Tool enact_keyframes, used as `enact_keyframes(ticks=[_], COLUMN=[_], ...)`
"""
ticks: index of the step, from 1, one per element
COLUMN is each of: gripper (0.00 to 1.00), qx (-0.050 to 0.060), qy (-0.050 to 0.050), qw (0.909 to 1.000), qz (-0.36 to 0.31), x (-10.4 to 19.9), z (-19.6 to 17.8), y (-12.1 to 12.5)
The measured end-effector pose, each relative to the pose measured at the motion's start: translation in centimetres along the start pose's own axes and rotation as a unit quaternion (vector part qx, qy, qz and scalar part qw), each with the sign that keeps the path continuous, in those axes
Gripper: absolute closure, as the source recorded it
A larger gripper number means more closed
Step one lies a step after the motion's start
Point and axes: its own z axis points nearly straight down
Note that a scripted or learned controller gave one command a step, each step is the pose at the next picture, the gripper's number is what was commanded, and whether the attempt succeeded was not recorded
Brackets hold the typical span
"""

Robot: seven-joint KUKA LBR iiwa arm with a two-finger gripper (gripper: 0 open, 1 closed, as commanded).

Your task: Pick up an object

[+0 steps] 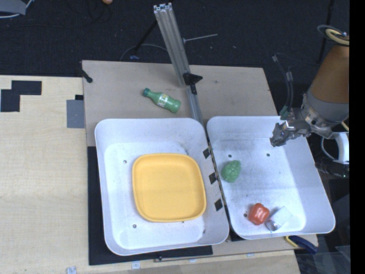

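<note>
My gripper point(279, 137) hangs over the upper right part of the right bin point(296, 153), below the orange band of the arm. A green lumpy object point(231, 170) lies at the left side of that bin, well to the gripper's lower left. A red object point(258, 213) rests near the bin's front edge, with a small pale object point(278, 218) just right of it. A yellow square plate point(169, 186) sits in the left bin point(114, 147). Nothing shows between the gripper's fingers.
A green bottle point(162, 100) lies on its side on the bench behind the left bin. A slanted metal rail point(177, 44) runs from the back down to the gap between the bins. Cables hang at the right beside the arm.
</note>
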Motion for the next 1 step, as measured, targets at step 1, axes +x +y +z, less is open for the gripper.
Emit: enact_keyframes(ticks=[1], gripper=[1.00], qx=[0.001], qy=[0.001], qw=[1.0000], qz=[-0.002], x=[5.52], z=[-1.16], y=[-1.03])
